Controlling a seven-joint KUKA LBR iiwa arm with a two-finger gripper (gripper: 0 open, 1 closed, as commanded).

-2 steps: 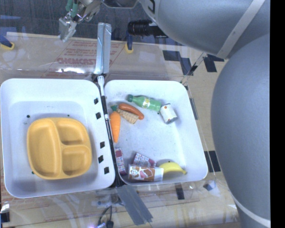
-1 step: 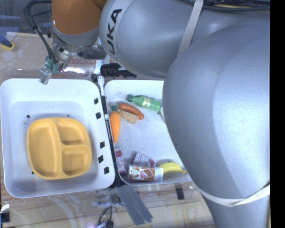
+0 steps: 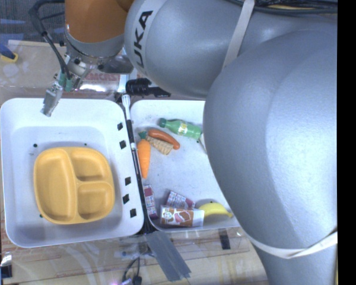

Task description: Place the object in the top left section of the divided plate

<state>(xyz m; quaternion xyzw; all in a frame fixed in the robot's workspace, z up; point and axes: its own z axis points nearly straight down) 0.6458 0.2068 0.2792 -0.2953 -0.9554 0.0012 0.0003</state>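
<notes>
A yellow divided plate (image 3: 54, 186) lies in the left white bin (image 3: 21, 138); it has one long section on its left and two smaller ones on its right, and nothing lies in it. My gripper (image 3: 50, 103) hangs over the far left corner of that bin, beyond the plate and apart from it. I see no object at its tip. The loose objects lie in the right bin (image 3: 184, 174): a green bottle (image 3: 181, 127), a sausage in a bun (image 3: 162, 140), a carrot (image 3: 143, 158), a labelled can (image 3: 181, 216) and a banana (image 3: 215, 208).
The grey arm fills the upper right and covers the right part of the right bin. A black-marked wall (image 3: 130, 159) divides the two bins. A small packet (image 3: 149, 196) lies against that wall. Cables run behind the left bin.
</notes>
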